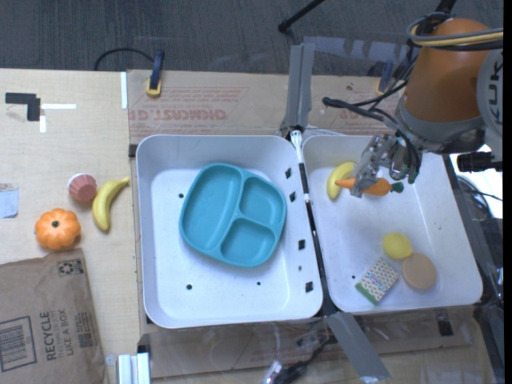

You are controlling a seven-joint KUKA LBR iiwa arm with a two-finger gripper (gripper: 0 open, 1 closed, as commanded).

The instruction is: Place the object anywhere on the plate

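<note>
Gripper (373,184) was in right bin (448,294), closed on carrot (376,186) beside banana (339,178). Plate (232,213) sat in left bin (160,294). Risk: thin grip, carrot could slip w/ transfer over divider.

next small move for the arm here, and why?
Probably lift straight up. The gripper sits low in the right bin with the toy carrot apparently between its fingers, a yellow banana close beside it. The blue plate lies in the left bin, so the carrot must clear the wall between the bins before travelling left.
</note>
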